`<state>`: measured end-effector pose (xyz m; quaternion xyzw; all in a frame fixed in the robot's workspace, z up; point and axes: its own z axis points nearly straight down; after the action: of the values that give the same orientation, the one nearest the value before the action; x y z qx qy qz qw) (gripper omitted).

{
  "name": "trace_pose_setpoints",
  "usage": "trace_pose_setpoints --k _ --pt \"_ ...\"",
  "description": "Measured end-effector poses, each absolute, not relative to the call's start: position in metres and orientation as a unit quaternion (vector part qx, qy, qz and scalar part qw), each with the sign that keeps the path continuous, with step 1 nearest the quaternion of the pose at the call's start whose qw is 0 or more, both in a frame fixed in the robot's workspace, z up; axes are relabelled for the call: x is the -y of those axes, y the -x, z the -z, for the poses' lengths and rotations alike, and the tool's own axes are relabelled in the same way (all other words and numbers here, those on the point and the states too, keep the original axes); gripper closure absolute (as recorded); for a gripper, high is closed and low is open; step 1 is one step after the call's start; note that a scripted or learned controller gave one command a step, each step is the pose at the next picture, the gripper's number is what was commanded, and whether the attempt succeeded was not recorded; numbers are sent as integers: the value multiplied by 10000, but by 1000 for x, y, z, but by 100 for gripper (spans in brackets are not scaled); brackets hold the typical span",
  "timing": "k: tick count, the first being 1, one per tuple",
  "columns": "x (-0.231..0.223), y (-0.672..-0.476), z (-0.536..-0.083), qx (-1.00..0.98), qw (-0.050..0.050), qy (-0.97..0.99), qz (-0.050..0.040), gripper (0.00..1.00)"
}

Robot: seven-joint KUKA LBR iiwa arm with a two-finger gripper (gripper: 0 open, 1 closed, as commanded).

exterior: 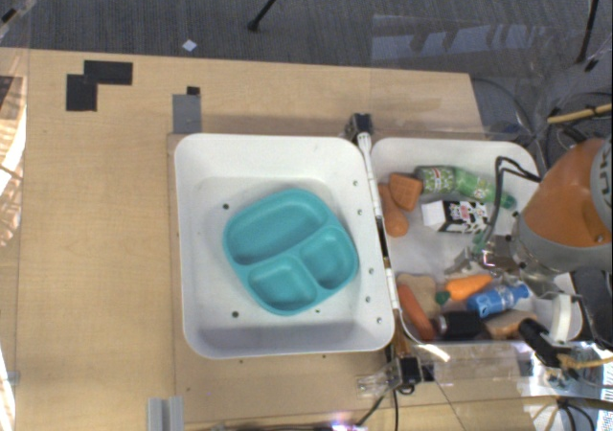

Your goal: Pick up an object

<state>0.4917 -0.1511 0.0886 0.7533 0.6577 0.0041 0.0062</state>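
1. The tool (484,257) sits low in the right bin (421,153), over the crowded near corner where pickable things lie.
2. An orange carrot (469,285) and blue bottle (500,299) lie just beneath it.
3. Whether it grips anything, I cannot tell.
4. The teal tray (287,252) lies in the left bin (201,228).

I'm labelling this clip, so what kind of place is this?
Probably a robotics lab's picking bench: two shallow white bins, one holding a teal divided plastic tray, the other toy food, with a grey, orange-banded arm over it.
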Motion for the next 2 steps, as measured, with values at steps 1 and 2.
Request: trace_pose_setpoints --k 1,2 --pt "149 -495 -100 -6593 92 -7518 -70 100" --pt "100 -557 -224 -6972 68 -7168 -65 100"
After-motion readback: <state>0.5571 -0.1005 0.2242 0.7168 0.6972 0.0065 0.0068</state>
